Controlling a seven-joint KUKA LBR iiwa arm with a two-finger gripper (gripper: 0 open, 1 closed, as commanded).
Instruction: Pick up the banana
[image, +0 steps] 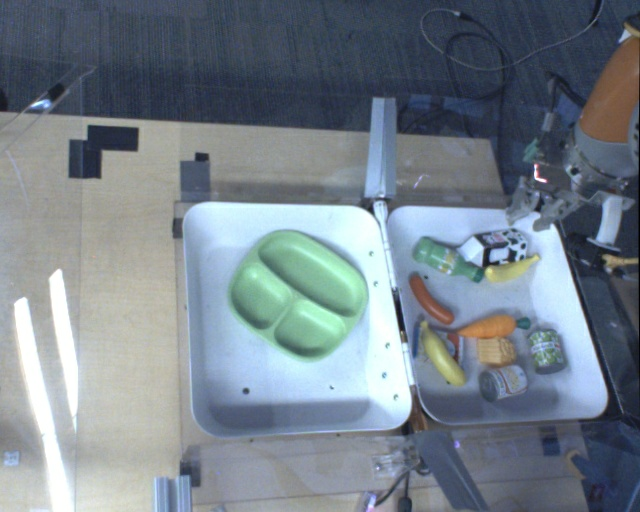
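The gripper (537, 208) hovers over the right bin's (590, 350) far corner; whether it is released or clenched cannot be told. The banana (442, 357) lies untouched near the bin's left wall (beside a red sausage (431, 299)). Reaching and grasping remain.

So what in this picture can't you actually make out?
- Gripper, camera view: small and blurred at the right bin's far corner, so its fingers' state is unclear.
- Arm: cut off by the top-right edge.
- Small cans and: labels too small to read.
- Banana by the carton: partly hidden behind it. A second banana lies nearer the front.
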